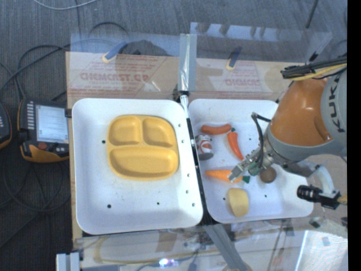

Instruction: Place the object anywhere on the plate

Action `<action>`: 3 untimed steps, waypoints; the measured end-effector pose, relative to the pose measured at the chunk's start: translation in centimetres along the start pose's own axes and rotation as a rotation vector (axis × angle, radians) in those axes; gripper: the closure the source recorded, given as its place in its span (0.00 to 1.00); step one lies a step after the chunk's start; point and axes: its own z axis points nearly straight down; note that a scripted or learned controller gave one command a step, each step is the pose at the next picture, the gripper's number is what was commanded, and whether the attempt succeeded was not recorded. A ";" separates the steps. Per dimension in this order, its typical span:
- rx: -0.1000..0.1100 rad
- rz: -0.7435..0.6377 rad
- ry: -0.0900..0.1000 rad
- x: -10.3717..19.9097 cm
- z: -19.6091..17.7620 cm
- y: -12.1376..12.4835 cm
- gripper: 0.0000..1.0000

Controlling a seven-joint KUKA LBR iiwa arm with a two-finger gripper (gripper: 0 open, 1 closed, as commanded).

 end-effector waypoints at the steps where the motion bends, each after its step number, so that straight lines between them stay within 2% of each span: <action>1: 0.002 -0.112 0.000 4.0 0.1 7.9 1.00; 2: 0.003 -0.011 -0.004 7.4 -9.1 15.7 1.00; 3: 0.006 0.078 -0.005 9.8 -1.5 19.2 1.00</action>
